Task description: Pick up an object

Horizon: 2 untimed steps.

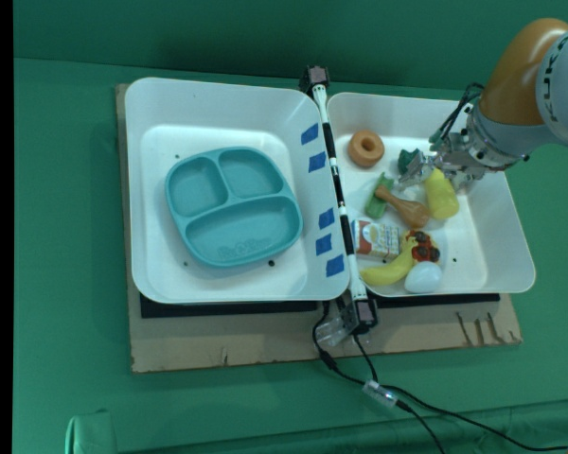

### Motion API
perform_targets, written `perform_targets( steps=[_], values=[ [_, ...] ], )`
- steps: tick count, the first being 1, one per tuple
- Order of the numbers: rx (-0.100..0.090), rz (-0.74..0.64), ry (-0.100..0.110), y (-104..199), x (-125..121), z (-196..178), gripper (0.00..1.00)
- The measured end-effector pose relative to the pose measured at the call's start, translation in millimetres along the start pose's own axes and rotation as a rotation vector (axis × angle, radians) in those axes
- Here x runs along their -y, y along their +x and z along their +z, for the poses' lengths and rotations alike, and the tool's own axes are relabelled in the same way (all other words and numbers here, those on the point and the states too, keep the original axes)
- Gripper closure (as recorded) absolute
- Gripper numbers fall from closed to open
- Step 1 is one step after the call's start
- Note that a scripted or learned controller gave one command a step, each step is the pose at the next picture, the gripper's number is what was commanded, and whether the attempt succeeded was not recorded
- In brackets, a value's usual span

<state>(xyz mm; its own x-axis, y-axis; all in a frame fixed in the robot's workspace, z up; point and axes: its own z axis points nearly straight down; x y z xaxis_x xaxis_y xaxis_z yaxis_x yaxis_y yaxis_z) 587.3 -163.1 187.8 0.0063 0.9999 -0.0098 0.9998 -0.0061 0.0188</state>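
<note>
The right bin (pixel 511 244) holds several toy foods. A brown donut (pixel 365 148) lies at the back, with a chicken drumstick (pixel 404 207) in the middle beside a small green piece (pixel 376 201). A yellow pear-like fruit (pixel 442 196) lies just right of the drumstick. Nearer the front are a small carton (pixel 377 239), a banana (pixel 388 272), a white egg (pixel 423 277) and a dark red berry cluster (pixel 424 248). My gripper (pixel 426 170) hangs low over the back of this bin, right above the yellow fruit's top end and the drumstick.
The left bin (pixel 151 121) holds a teal divided plate (pixel 234 206). A divider rail with blue tape marks (pixel 333 187) runs between the bins. Cables (pixel 388 400) trail across the green bench in front.
</note>
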Motion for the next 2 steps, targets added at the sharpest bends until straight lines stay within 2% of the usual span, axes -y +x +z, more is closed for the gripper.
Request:
perform_targets(
  steps=[1,2],
  values=[
    [0.009,0.007,-0.016,-4,-3,-17,1.00],
    [-0.003,0.000,0.003,29,21,-188,1.00]
  ],
)
